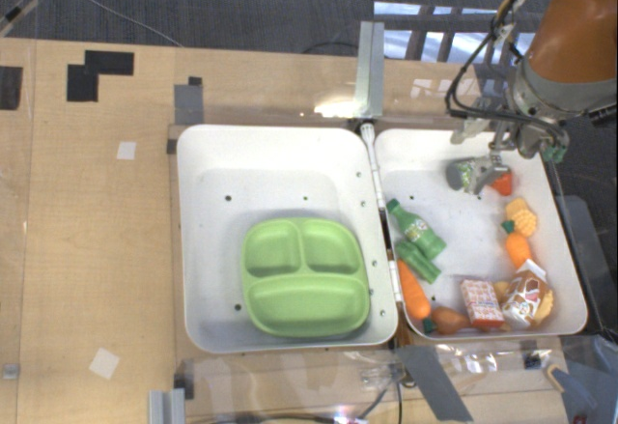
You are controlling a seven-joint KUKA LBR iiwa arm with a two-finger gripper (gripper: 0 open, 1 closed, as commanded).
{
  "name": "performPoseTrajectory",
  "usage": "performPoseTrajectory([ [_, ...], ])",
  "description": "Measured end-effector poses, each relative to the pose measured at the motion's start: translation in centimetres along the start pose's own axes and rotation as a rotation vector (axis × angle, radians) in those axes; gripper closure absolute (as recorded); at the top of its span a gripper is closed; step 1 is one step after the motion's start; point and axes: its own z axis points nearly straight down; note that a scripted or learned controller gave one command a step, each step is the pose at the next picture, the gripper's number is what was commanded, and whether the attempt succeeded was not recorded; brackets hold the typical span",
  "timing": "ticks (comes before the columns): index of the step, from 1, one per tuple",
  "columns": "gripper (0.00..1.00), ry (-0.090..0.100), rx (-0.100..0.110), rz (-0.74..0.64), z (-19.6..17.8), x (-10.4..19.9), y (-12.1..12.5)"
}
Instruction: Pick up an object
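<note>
Claw (480,173): low in the right white bin (454,229), beside a small red-orange toy (501,183); cannot tell its state.
Left white bin (208,210): green divided plastic plate (305,276).

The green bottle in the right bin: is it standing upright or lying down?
Lying down. The green bottle rests on its side on the right bin floor, cap towards the divider, beside a carrot.

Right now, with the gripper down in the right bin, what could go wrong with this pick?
The gripper sits near the bin wall, beside a small red-orange item and a grey thing; it could catch both or neither. The other toys, such as the green bottle and carrot, crowd the right bin's lower edge, so a retry there may nudge neighbours.
</note>
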Motion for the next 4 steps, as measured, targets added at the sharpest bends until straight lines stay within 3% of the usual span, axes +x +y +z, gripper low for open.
performPoseTrajectory([
  [1, 0.00, 0.005, 0.001, -0.030, 6.0, 5.6, -5.5],
  [2, 0.00, -0.006, 0.003, -0.091, 13.7, 7.6, -8.2],
  [3, 0.00, -0.004, -0.002, 0.083, 13.8, 2.2, -1.5],
  [4, 0.00, -0.007, 0.003, 0.268, 5.3, -0.8, -7.2],
])
